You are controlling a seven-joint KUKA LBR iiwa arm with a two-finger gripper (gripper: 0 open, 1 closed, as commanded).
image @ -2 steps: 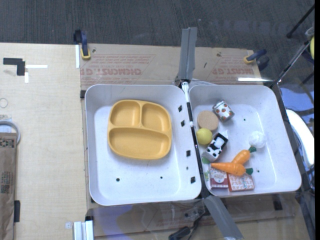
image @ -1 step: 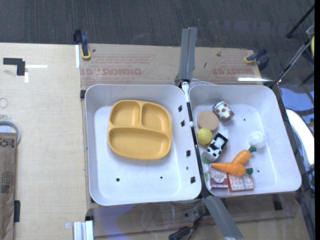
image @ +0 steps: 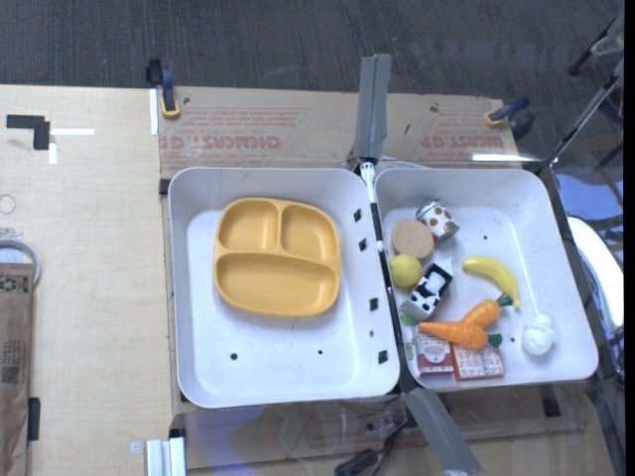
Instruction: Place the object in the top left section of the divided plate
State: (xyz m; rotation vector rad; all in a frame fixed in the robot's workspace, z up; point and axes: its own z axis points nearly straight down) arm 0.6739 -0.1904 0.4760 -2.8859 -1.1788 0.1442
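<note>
A yellow divided plate [image: 278, 257] lies in the left bin [image: 198, 345], with two small sections at the top and one long section below. Its top left section [image: 248, 227] holds nothing. The loose objects lie in the right bin [image: 556, 266]: a tan round biscuit [image: 412, 238], a yellow lemon [image: 405, 269], a black and white cow-patterned carton [image: 430, 288], a banana [image: 493, 276], two carrots [image: 464, 327], a small printed cup [image: 437, 218], a white garlic bulb [image: 539, 338] and a red box [image: 458, 361].
A grey divider post [image: 373, 107] stands behind the seam between the bins. Cardboard [image: 268, 132] lies behind the bins, held by yellow clamps [image: 167, 102]. Wooden bench top [image: 79, 266] extends to the left, with a brown paper bag [image: 15, 345] at its edge.
</note>
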